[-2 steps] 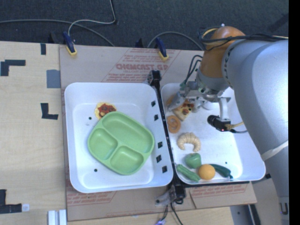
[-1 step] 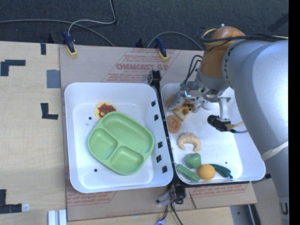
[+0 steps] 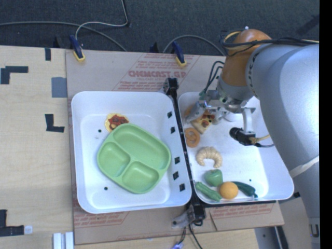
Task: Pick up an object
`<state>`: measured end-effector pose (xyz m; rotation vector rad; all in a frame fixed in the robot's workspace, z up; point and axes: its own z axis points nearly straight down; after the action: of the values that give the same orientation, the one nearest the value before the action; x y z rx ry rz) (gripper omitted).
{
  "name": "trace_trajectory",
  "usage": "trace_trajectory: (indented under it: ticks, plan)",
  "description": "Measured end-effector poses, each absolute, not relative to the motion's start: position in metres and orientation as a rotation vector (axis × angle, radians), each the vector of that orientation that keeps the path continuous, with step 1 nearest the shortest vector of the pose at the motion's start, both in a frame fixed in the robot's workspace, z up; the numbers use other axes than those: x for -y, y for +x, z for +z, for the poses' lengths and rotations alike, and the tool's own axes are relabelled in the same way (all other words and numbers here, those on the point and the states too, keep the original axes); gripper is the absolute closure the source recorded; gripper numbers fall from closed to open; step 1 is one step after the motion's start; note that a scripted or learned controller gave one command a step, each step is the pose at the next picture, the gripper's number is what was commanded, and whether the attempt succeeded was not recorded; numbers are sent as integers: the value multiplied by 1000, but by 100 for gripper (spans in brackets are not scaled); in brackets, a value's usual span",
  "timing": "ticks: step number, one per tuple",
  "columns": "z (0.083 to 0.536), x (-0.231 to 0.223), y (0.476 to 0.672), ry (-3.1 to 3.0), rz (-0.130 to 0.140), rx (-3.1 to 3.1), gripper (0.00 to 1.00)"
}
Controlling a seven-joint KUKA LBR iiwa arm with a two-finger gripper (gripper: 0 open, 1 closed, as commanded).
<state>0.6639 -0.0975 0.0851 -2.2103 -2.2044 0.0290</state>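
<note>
Two white bins sit side by side on a cardboard sheet (image 3: 129,74) that carries the red print "CHEMCAST", with smaller lines under it too faint to read. Largest in view is the grey arm (image 3: 290,97), which comes in over the right bin (image 3: 270,183) from its right side, bends at the orange band (image 3: 244,56) above that bin's far edge, and points its wrist down toward the bin's far left corner. The gripper (image 3: 203,109) hangs there, just above a pizza slice (image 3: 203,121); whether its tips are spread or closed cannot be told, and nothing is clearly seen between them. Left of the right bin, the left bin (image 3: 83,108) holds a green divided plate (image 3: 134,158), tilted, filling most of its floor. In the right bin's middle lies a croissant (image 3: 209,156). Along its near edge lie a green pepper (image 3: 213,178), a green pod (image 3: 207,192), an orange (image 3: 228,190) and a dark green vegetable (image 3: 244,188), the four close together. Nearer the left wall of the right bin, between pizza slice and croissant, rests a small pretzel (image 3: 192,137). A small round pizza (image 3: 116,121) lies in the left bin, touching the plate's far rim. Two blue clamps (image 3: 78,49) grip the sheet's far edge.
</note>
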Motion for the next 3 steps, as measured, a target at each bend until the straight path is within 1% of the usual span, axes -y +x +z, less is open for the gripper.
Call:
trace_trajectory:
  ticks: [2, 3]
  plan:
    - [85, 97, 664, -2211, 30, 2205, 0]
    - [85, 100, 664, -2207, 24, 2204, 0]
